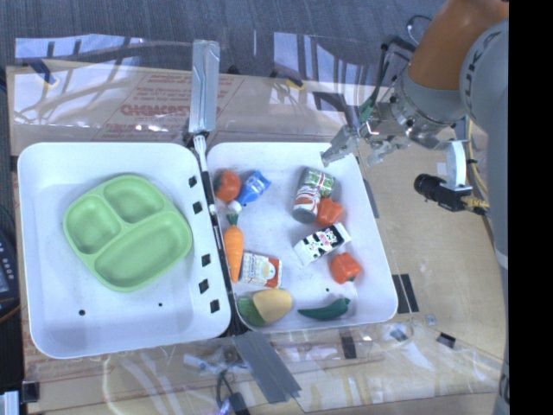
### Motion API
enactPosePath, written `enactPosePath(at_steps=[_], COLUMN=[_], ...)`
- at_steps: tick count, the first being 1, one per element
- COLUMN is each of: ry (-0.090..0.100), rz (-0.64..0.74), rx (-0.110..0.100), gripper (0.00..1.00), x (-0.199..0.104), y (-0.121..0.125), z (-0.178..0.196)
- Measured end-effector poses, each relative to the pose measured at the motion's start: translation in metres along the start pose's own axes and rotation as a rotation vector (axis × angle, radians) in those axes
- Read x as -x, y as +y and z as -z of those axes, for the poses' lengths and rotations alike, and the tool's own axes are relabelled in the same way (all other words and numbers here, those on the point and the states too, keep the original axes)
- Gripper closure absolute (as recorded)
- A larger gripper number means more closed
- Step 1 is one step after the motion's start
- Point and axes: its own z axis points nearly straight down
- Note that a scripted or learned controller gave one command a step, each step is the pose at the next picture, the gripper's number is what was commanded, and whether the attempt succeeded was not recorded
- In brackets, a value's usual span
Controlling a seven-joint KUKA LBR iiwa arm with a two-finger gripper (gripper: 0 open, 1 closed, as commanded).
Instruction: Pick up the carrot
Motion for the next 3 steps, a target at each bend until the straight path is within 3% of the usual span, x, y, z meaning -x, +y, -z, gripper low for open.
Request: enactPosePath(at_steps=[1,2,3], ry=[0.0,-0.002,-0.002], rz=[0.057,-0.096,0.137], rx=[-0.003,0.007,-0.001], gripper=[0.0,0.0,0.0], x=[-0.061,-0.086,-0.184], y=[0.022,0.037,0.037], z=[-0.125,0.072,0.005])
